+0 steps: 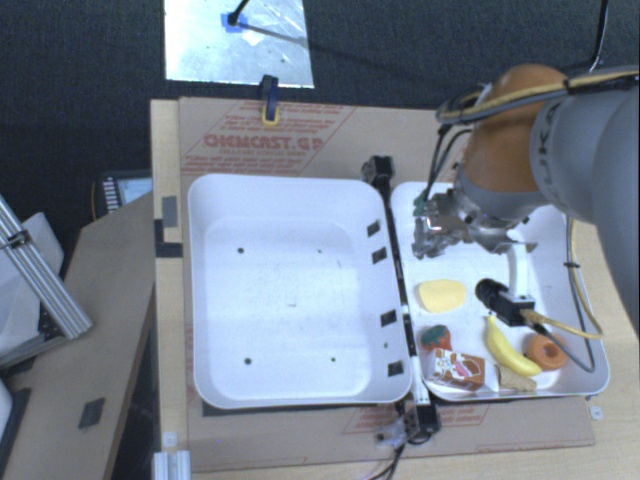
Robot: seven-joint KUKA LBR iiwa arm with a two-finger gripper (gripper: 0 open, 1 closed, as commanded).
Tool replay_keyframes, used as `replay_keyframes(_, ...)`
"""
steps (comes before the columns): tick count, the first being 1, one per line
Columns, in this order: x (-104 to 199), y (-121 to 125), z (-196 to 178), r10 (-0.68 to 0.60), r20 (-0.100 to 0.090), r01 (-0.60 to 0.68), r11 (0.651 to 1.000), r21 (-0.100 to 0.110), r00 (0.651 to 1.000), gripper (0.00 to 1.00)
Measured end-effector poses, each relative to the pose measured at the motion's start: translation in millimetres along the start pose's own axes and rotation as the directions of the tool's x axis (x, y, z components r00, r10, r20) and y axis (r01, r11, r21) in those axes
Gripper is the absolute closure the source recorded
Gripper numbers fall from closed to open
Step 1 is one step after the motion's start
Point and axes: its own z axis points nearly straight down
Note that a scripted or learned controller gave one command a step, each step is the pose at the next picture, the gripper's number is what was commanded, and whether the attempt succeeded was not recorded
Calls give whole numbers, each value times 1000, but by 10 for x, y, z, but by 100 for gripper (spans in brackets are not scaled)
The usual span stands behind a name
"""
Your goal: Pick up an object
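Red snack packet [457, 368] lying nearest us; yellow wedge [441, 295] sitting just below jaws [432, 236], we are judging it light, soft, slightly slippery, best pinched across narrow sides. Jaw state: cannot tell.

I see cardboard sheet [262, 128] under the bins, yellow clamp [270, 102] at far edge, metal plate [238, 26] beyond.

Two bins sit side by side on the counter [120, 268]; the left bin [290, 288] lies beside the right bin [585, 373], which holds the objects; the lemon slice [441, 295] lies near its middle; the banana [508, 347] lies right of it; the packet [459, 368] lies at the front edge, the round fruit [545, 352] right of the banana.
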Motion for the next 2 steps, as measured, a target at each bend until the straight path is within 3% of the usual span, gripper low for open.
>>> replay_keyframes(1,752,57,-22,-12,-1,12,1000,-5,1000,100)
replay_keyframes(2,1411,309,-1047,-15,-6,15,1000,-17,1000,100)
